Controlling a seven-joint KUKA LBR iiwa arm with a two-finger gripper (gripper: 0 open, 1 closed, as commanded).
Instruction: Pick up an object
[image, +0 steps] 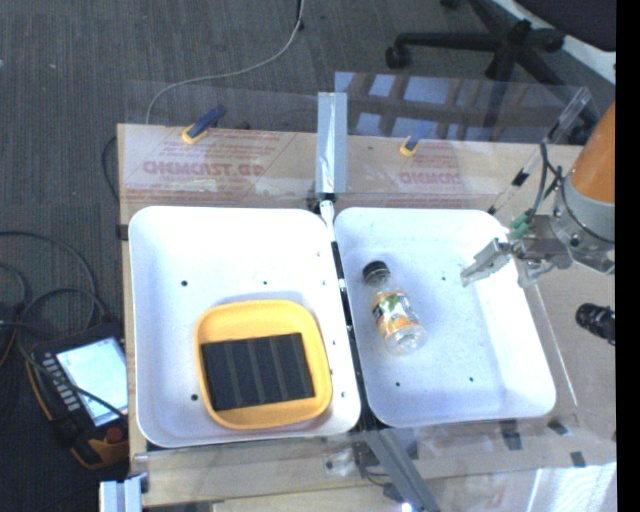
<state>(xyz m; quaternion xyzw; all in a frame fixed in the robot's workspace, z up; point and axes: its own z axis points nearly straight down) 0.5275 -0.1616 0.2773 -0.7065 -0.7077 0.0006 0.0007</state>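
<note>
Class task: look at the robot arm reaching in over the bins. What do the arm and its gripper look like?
The arm is grey with an orange band above the wrist. Thin dark cables loop down beside it toward the wrist. The gripper is a pale grey metal assembly with a small green spot near its base, ending in slim, light-coloured fingers.

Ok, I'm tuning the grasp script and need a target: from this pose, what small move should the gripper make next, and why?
Probably shift the gripper left, toward the clear plastic bottle with the orange label. The gripper sits near the right white bin's upper right edge with nothing between its fingers, while the bottle lies on its side near the bin's left wall, beside a small black cap.
</note>
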